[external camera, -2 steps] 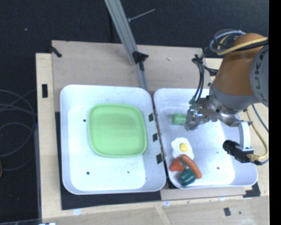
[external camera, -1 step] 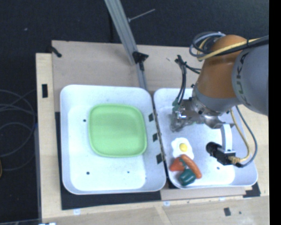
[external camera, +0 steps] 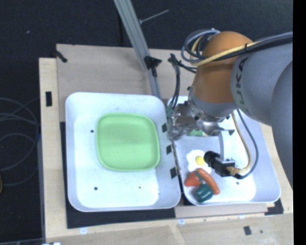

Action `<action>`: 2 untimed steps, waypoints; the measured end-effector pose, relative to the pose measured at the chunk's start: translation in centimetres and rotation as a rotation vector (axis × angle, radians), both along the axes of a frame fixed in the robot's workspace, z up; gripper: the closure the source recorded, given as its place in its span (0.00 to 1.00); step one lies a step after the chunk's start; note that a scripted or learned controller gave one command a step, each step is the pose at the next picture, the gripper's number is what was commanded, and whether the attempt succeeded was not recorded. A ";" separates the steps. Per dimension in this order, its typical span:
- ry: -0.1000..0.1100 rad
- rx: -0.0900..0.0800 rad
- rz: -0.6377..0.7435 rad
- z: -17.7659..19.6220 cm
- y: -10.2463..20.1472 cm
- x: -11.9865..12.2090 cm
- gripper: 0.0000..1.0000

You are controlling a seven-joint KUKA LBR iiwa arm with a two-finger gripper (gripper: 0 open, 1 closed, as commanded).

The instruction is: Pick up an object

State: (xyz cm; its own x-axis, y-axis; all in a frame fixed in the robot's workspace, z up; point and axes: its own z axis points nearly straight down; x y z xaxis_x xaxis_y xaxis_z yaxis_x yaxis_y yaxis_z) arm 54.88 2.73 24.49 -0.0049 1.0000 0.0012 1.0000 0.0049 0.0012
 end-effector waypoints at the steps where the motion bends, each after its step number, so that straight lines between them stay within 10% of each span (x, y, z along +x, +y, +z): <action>1: 0.001 0.000 -0.001 0.8 4.9 0.3 1.00; 2: 0.001 -0.001 -0.005 0.8 4.7 0.3 0.00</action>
